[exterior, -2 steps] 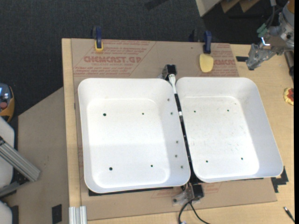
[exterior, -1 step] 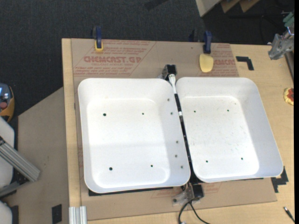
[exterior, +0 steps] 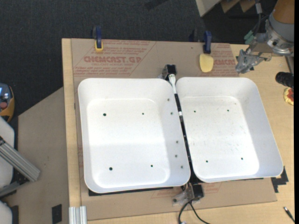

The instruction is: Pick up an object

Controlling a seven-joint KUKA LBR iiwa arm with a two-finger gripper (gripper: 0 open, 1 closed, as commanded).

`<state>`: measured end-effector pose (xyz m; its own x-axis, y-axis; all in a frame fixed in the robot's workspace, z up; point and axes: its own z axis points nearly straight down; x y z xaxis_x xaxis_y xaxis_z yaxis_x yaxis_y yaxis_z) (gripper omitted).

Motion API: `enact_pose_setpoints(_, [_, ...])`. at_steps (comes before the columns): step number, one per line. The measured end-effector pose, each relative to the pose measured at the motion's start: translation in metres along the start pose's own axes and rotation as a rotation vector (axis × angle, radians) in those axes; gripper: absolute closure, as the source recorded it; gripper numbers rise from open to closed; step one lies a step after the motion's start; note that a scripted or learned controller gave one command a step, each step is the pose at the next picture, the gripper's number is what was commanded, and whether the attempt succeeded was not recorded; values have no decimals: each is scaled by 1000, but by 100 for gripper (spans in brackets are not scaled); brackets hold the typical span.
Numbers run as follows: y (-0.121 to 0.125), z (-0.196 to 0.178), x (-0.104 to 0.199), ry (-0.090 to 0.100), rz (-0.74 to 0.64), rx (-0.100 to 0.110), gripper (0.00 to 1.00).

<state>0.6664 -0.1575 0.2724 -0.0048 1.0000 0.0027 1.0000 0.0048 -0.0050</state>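
The gripper (exterior: 245, 65) hangs at about 1 o'clock in the camera view, above the cardboard-covered bench (exterior: 140, 55) and just beyond the far rim of the right bin (exterior: 261, 125). Its fingers point down toward the board; at this size I cannot tell whether they stand apart or closed, and nothing can be seen between them.

The only loose candidate for pickup is a small yellow object (exterior: 206, 62), lying on the board at roughly 12 o'clock, just beyond the far edge of the right bin and near a blue clamp (exterior: 207, 42). It sits to the 9 o'clock side of the gripper, near it but not touching.

The left bin (exterior: 88, 125) shows only small dark dots on its white floor; the right bin shows the same, plus faint specks.

Judgement: the task stands at its start. No object is grasped or lifted. Remaining work: align over an object, descend, close, and raise it.
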Motion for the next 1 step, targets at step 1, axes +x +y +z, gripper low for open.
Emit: enact_pose_setpoints(1, [-24,-158,57,-4,-2,-24,100])
